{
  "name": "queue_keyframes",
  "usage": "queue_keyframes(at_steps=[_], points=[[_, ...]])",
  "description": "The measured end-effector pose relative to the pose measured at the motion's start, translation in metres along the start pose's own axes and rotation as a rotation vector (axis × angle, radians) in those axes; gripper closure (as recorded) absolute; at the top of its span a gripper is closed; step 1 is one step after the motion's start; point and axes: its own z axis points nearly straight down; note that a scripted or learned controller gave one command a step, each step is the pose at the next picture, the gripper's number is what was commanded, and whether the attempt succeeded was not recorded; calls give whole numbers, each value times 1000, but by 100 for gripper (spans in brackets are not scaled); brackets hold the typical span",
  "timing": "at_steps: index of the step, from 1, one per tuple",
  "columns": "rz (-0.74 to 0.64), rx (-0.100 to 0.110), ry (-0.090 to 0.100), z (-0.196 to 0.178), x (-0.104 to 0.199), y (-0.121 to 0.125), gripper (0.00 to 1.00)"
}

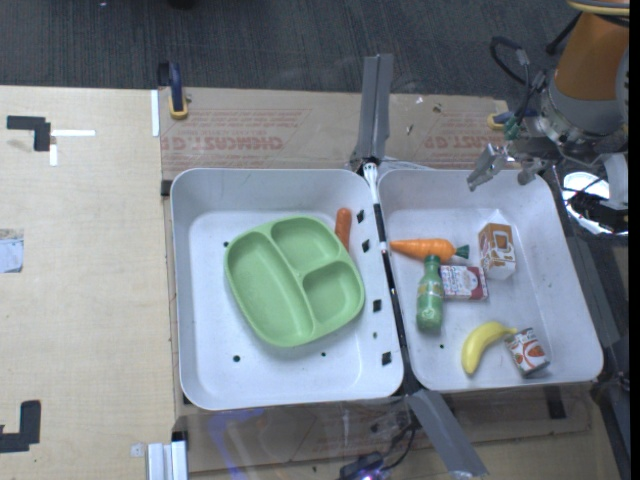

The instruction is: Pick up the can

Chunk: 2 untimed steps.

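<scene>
Can [527, 353] lies tipped at bin's five o'clock, light, rigid, slick: grip across body; gripper [508, 165] at one o'clock, fingers open, empty.

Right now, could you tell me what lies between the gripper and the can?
In the camera view, the small carton lies between the gripper and the can.

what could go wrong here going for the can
The can lies on its side near the front right corner of the right bin, so a finger may hit the bin wall on descent. The banana lies just beside the can and might get nudged or caught in the grasp. A can lying down may also roll away as the fingers close. The gripper is above the bin's far rim, a long reach away.
</scene>
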Motion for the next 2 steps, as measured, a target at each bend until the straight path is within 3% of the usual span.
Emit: queue_keyframes(at_steps=[1, 2], points=[[220, 2, 2, 7, 68, -63, 0], [190, 2, 2, 17, 96, -146, 0]])
